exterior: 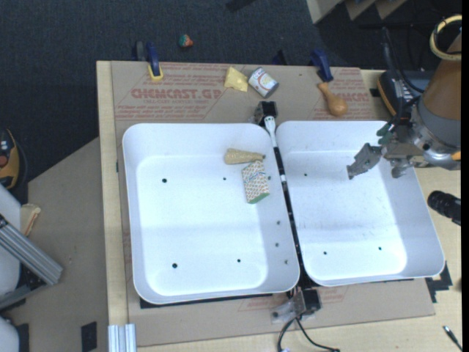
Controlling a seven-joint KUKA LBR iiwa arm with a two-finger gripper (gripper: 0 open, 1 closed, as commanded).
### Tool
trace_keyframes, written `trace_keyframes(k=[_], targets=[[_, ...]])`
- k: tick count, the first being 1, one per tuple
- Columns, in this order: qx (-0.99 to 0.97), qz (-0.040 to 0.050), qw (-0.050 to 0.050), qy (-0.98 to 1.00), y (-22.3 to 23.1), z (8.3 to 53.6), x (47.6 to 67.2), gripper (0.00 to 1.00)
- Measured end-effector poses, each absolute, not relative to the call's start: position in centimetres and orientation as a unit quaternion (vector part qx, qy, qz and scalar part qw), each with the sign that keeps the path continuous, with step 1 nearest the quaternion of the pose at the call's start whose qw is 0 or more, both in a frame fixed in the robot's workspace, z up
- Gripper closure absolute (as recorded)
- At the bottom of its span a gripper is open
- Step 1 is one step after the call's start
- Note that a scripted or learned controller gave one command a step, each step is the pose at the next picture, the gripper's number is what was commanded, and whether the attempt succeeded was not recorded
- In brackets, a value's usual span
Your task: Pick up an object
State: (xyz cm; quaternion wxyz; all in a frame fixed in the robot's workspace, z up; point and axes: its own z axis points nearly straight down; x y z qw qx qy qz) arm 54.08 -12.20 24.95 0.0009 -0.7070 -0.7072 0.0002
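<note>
Two objects lie in the left bin [168, 218] near its far right corner. One is a tan cone-shaped piece [242, 156]; just below it, touching or nearly so, is a green-and-white patterned packet [255, 181]. My gripper [381, 165] hangs over the far right part of the right bin [352, 248], well to the right of both objects. Its two grey fingers [362, 160] are spread apart, open, with nothing between them. The white bin floor shows under the gripper.
Behind the bins on the bench lie a yellow wedge [236, 79], a small white box [263, 82], a wooden-handled tool [332, 99] and a black-and-white brush [268, 117]. Blue clamps [153, 59] grip the far edge. A dark divider runs between the bins.
</note>
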Motion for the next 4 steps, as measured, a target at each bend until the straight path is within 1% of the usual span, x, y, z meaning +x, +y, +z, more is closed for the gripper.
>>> trace_keyframes(k=[1, 2, 3, 4], targets=[[-0.707, -0.0006, -0.001, -0.708, -12.2, 26.0, 54.1, 1.0], [-0.704, -0.0068, -0.009, -0.71, -8.1, 40.4, 60.3, 1.0], [-0.708, 0.0038, 0.005, -0.707, -7.0, 30.3, 54.7, 1.0], [-0.707, -0.0032, -0.005, -0.707, -7.8, 38.7, 52.7, 1.0]])
